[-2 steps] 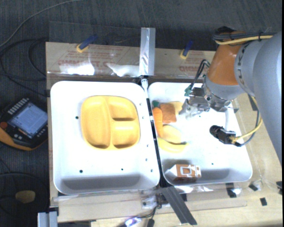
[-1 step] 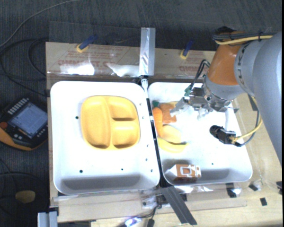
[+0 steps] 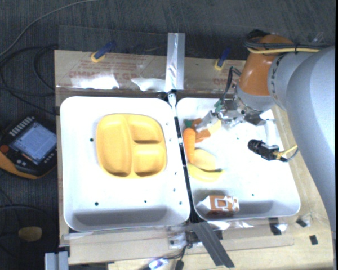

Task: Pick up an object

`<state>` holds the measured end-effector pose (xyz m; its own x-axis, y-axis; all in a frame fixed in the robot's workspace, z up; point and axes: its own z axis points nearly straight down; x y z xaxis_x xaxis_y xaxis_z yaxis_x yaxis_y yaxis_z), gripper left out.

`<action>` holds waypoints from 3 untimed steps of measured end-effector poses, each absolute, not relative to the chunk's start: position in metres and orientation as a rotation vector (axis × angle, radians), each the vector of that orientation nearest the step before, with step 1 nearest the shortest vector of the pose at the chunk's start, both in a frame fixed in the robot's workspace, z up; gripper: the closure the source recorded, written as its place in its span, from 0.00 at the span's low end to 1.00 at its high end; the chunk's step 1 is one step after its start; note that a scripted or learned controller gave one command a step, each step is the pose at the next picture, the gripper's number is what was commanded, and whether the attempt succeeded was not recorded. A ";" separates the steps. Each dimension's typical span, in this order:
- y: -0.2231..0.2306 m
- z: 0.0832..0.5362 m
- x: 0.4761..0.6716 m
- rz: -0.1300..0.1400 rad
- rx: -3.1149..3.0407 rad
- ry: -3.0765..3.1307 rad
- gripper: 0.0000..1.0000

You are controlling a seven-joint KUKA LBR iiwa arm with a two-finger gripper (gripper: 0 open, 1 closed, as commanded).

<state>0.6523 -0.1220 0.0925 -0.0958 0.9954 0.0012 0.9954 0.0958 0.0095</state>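
Note:
My gripper (image 3: 218,116) hangs low over the upper left part of the right bin (image 3: 270,190), below the orange wrist band. Just to its left and below lies a cluster of toy food. An orange carrot (image 3: 187,142) lies along the bin's left wall. A small orange-red piece (image 3: 203,133) sits beside it, with a pale yellow piece (image 3: 214,127) right under the gripper. Lower down rest a rounded yellow fruit (image 3: 201,157) and a yellow banana (image 3: 207,174). Whether the gripper touches any of them I cannot tell.
A small brown and white carton (image 3: 222,204) lies near the right bin's front wall. The left bin (image 3: 79,201) holds a yellow divided plate (image 3: 131,145). A black connector with a yellow cable (image 3: 265,149) hangs off the arm over the right bin.

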 end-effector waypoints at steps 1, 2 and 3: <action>-0.121 0.113 0.659 0.029 2.097 2.316 1.00; -0.049 0.180 0.668 -0.007 2.050 2.385 1.00; -0.063 0.192 0.668 -0.009 1.821 2.563 1.00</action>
